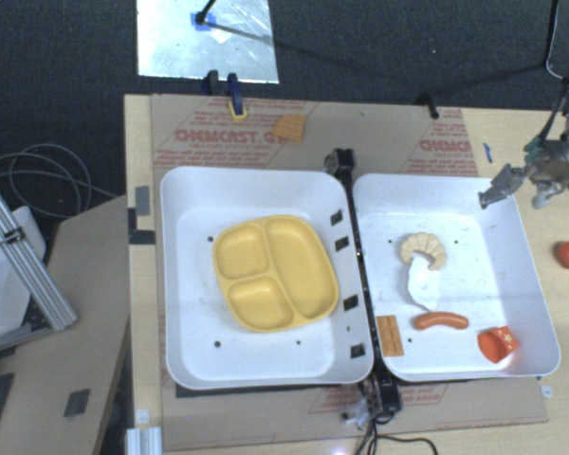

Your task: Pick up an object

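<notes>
Approach step: gripper (pixel 518 186) over right bin's (pixel 531 282) far right corner, fingers spread and bare, sausage (pixel 441 321) lying toward near edge beside orange block (pixel 495 344); next, presumably, travel toward near edge, then descent

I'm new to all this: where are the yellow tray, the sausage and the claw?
yellow tray (pixel 276 273), camera view, its middle ridge.
sausage (pixel 441 321), camera view, mid-length.
claw (pixel 517 186), camera view, between its fingertips.
</notes>
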`<state>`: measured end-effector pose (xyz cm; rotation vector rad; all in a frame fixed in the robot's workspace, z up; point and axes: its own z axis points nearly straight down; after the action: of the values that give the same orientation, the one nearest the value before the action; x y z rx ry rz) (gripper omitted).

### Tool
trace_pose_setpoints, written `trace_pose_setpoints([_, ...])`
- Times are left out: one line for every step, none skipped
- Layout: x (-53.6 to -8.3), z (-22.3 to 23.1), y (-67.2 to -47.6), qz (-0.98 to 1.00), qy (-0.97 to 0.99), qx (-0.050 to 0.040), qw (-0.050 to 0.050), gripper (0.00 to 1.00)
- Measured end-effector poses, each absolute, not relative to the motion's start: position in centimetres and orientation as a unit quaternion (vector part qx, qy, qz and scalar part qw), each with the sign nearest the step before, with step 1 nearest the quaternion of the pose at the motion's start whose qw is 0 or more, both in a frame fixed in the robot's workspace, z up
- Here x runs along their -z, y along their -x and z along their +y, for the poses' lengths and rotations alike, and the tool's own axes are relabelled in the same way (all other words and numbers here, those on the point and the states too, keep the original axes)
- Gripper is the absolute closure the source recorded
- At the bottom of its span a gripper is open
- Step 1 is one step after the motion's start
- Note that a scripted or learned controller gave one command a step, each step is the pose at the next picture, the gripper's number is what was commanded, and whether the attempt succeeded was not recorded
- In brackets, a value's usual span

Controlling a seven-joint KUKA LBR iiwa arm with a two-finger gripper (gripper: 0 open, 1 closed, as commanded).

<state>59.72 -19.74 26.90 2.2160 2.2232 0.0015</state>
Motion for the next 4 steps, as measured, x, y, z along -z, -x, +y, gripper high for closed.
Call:
trace_pose_setpoints([-17.6,-14.8,-55.8,0.709,-0.705,0.0007,-0.003,0.0])
trace_pose_setpoints([-14.0,-12.3,-51.0,0.707,-0.707,-0.0001,-0.001,0.0])
trace_pose_setpoints([-8.2,-15.1,-48.5,0.707,-0.708,0.0005,0.0,0.0])
trace_pose_setpoints([-9.6,-15.0,-48.8,0.707,-0.707,-0.0011,0.003,1.0])
